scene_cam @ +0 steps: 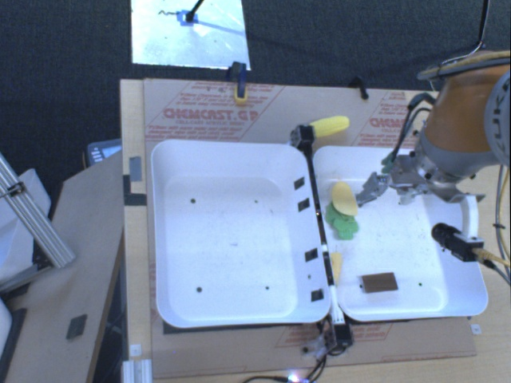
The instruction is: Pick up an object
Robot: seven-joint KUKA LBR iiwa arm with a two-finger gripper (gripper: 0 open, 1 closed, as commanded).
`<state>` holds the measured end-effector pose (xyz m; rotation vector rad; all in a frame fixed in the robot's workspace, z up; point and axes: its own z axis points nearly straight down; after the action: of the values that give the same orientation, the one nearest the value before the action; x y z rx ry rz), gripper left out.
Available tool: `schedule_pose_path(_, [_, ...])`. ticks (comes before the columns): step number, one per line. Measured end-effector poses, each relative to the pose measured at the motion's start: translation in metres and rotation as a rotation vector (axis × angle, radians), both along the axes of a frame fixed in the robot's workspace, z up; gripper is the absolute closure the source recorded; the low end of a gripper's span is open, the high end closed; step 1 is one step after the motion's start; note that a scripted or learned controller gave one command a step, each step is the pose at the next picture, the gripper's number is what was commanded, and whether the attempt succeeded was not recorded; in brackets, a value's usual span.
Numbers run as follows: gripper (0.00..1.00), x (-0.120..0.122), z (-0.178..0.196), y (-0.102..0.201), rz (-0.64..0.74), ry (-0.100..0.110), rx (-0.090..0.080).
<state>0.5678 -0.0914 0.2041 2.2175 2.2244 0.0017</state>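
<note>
Yellow piece (344, 198): lies in the right bin (447, 294), near its left wall, overlapping the green piece (345, 225) just below it. This is the object nearest the gripper (374, 188), so you may take it as the likely target.

Green piece: right bin, touching the yellow piece, close to the divider.

Brown block (378, 282): right bin, lower middle, flat on the floor, well apart from the other two.

Small pale piece (336, 265): right bin, hard against the left wall, too small to identify.

Yellow handle (330, 125): outside the bins, on the board behind the divider.

Left bin (172, 294): white, shallow, beside the right bin.

Gripper: low over the right bin, just right of the yellow piece, tilted toward it. You cannot tell from this view whether the fingers are spread or pressed together, and nothing is visibly between them.

Risks you should weigh:
- The yellow piece looks thin and flat; the fingers may slide over it.
- It overlaps the green piece, so a close may catch both or shove either one.
- The wall sits close by; a finger could strike it.
</note>
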Motion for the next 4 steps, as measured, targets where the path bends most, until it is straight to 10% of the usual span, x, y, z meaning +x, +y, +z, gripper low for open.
schedule_pose_path(1, [0.0, -0.004, -0.126, 0.004, -0.002, 0.005, 0.001])
schedule_pose_path(2, [1.0, -0.002, -0.109, 0.003, -0.003, -0.002, -0.001])
schedule_pose_path(4, [1.0, -0.005, -0.006, -0.029, -0.005, -0.004, -0.003])
